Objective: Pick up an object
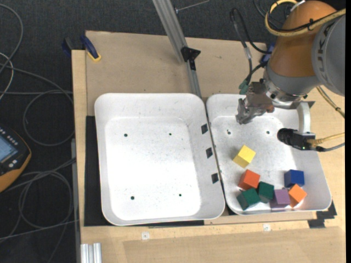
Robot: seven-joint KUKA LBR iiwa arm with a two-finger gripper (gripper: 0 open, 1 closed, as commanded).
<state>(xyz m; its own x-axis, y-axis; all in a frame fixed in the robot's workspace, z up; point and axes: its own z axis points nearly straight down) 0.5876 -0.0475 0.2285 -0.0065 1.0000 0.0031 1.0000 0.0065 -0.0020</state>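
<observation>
Wooden bench [137,53] on dark carpet, cables at left. Two white bins side by side: left bin [109,147], right bin [219,119]. Grey-orange arm [299,43] in from right, gripper [244,114] over far part of right bin, nothing visibly held. Blocks in right bin: yellow block [244,156] mid, then near-right cluster of red-orange [250,178], two green [258,195], blue [294,177], orange [297,194], purple [281,197].

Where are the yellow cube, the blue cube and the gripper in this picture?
yellow cube [244,156], camera view, on its top face.
blue cube [294,178], camera view, on its top face.
gripper [244,114], camera view, midway between its fingertips.
</observation>
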